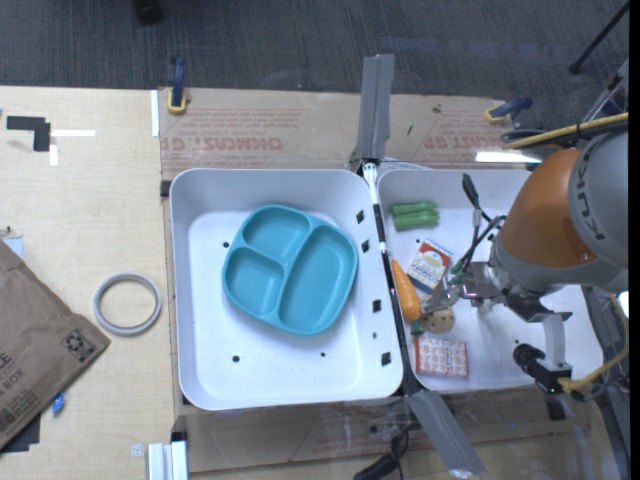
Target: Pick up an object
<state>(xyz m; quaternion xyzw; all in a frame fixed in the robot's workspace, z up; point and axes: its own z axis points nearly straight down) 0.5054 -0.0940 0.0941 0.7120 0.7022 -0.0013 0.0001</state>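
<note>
The arm point(560, 218) hangs over the right bin point(500, 373), its gripper point(455, 293) low among crowded items; whether its fingers are spread or closed cannot be told. It could nudge neighbours or close on nothing. The carrot point(404, 288) lies along the bin's left wall, long axis running near-to-far.

A divided plate point(290, 269) lies in the left bin point(190, 298); small packets point(441, 356) in the right bin point(500, 368).
</note>
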